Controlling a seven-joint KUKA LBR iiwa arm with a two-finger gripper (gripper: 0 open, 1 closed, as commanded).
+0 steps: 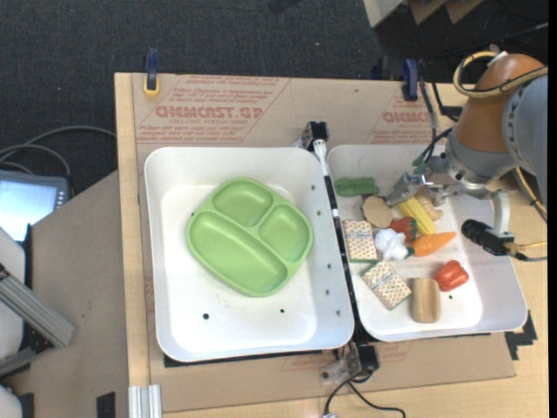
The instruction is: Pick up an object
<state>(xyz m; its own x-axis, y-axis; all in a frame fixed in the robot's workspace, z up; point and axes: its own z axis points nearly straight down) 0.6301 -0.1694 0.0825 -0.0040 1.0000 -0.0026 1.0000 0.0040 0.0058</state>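
Hovering over the right bin (509, 307), the jaws' (416, 185) opening cannot be told.

My tool (424, 184) is hovering over the right bin (496, 307) | yellow corn (419, 213) lying just below it | green plate (251, 235) sitting in left bin (174, 303)

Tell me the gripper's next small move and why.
Probably a short straight descent: the gripper hangs over the back of the right bin, just above the yellow corn, with nothing visibly between its fingers. The green tray lies in the other bin.
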